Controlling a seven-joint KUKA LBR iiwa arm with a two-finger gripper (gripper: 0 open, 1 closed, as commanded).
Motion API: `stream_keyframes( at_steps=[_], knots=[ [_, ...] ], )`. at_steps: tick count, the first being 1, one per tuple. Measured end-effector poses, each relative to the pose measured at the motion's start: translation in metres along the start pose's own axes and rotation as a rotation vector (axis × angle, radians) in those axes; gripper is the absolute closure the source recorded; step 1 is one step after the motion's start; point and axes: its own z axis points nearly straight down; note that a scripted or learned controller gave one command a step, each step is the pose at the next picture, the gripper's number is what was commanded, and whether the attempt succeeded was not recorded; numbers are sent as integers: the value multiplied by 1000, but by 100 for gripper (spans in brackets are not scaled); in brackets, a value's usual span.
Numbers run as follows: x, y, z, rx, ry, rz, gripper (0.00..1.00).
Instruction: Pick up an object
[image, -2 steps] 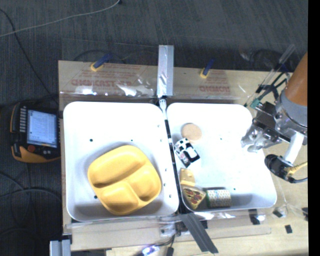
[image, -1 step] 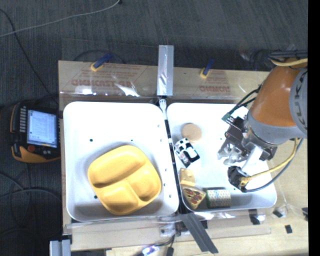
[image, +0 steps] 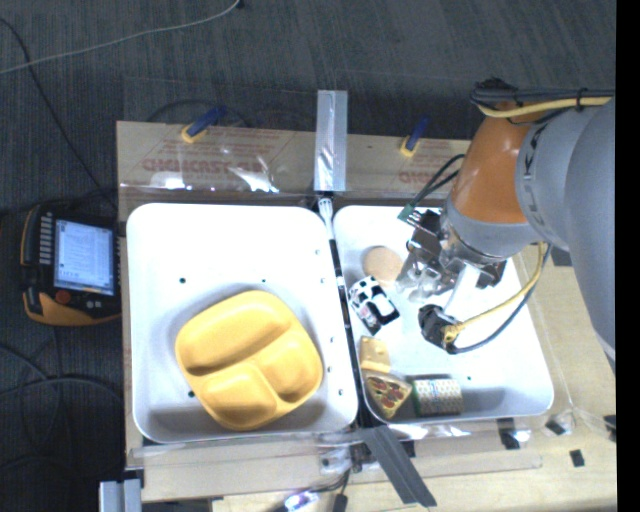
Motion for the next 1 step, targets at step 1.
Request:
stream_keyframes(
  at_steps=[1],
  knots=[
    [45, 2, 5, -1, -1, -63, 100]
  ],
)
